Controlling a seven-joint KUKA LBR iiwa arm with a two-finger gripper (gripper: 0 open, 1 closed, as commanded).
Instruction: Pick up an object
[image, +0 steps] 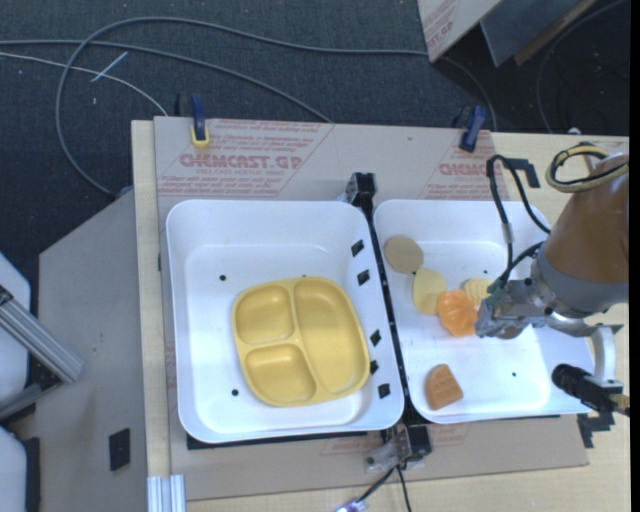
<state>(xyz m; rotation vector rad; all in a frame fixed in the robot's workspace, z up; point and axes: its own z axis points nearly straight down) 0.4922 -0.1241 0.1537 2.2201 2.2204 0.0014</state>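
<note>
So the arm's gripper (497, 318) is down in the right bin (520, 395), right up against an orange piece (457, 313); can't tell if the jaws are clenched or released. Beside that sit a pale yellow chunk (429, 291) and a tan round thing (403, 253), with a brown lump (443, 386) nearer the front. The left bin (190, 330) has a yellow divided tray (298, 340).

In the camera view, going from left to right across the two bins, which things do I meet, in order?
Yellow divided tray → tan round disc → pale yellow piece → orange piece → gripper. The brown piece near the front overlaps these in left-right order, so I leave it out.
</note>
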